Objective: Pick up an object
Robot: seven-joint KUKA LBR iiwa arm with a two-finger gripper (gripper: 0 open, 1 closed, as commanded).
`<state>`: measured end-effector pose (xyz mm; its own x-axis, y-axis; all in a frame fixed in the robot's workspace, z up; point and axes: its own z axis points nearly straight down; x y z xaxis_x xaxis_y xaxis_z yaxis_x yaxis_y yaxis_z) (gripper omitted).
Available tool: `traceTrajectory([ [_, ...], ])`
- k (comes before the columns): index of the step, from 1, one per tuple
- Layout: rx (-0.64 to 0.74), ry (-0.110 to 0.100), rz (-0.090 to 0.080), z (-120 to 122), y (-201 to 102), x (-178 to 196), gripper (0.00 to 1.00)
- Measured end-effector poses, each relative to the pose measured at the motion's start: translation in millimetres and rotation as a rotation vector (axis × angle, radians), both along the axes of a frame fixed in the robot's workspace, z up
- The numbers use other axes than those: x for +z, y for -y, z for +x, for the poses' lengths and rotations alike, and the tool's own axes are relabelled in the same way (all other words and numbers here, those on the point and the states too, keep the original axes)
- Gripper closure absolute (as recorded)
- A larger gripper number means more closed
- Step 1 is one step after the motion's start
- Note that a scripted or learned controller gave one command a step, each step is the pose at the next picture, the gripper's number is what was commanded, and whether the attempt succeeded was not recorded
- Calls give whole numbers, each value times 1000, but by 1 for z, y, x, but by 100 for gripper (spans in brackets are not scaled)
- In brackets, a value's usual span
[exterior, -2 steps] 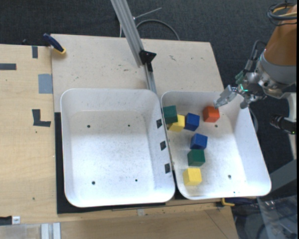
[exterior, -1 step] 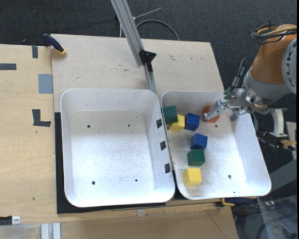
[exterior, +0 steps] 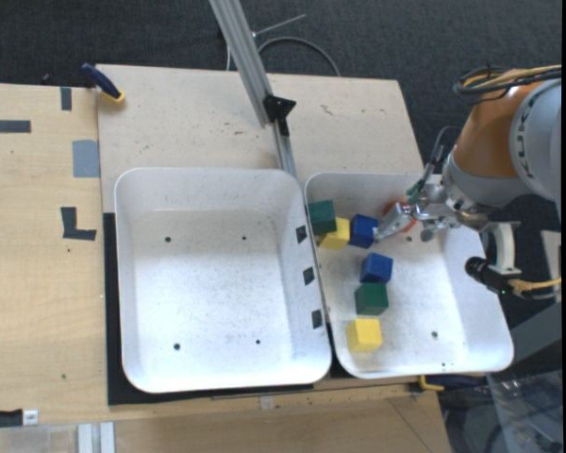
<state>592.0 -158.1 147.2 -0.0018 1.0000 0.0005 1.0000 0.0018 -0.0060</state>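
Several small cubes lie in the right bin (exterior: pixel 472 333). A green cube (exterior: pixel 322 215), a yellow cube (exterior: pixel 335 238) and a blue cube (exterior: pixel 362 229) cluster near its upper left corner. Below them sit another blue cube (exterior: pixel 376 268), a green cube (exterior: pixel 371 298) and a yellow cube (exterior: pixel 364 333) in a rough column. My gripper (exterior: pixel 392 223) reaches in from the right and hangs low over the bin, its tip just right of the upper blue cube, close to it or touching it. Nothing is visibly lifted.
The left bin (exterior: pixel 208 192) stands beside the right one, with a shared rim between them. A slanted metal pole (exterior: pixel 250 59) crosses above the bench. The arm's orange and grey wrist (exterior: pixel 495 149) and cables overhang the right bin's right edge.
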Motion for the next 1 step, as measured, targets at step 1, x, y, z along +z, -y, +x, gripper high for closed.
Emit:
traceTrajectory([
  [1,0,-1,0,-2,-1,-54,0],
])
